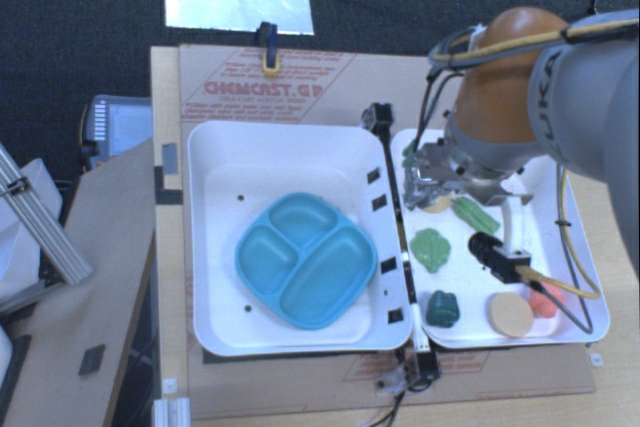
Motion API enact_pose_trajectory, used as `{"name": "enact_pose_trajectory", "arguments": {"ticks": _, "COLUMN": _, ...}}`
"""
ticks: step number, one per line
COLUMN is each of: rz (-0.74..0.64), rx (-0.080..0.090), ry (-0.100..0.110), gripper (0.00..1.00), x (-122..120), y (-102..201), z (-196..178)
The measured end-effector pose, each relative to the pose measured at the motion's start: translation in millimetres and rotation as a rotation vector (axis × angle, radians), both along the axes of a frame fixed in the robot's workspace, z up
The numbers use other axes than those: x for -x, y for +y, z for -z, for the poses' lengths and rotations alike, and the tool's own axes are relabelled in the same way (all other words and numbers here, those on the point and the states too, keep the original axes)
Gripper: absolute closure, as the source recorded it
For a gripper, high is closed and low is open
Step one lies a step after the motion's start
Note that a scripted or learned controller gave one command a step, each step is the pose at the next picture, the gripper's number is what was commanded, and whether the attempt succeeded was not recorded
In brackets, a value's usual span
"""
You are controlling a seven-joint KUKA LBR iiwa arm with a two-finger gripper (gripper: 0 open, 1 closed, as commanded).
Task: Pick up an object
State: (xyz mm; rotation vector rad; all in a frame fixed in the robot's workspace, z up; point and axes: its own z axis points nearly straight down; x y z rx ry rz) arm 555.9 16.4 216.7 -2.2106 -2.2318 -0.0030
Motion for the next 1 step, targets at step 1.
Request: {"name": "enact_pose_trajectory", "arguments": {"ticks": 1, "rz": 0.0, "rx": 0.0, "ry": 0.0, "gripper": 1.0, "x": 2.4, "y": 59.7, "z": 5.5}}
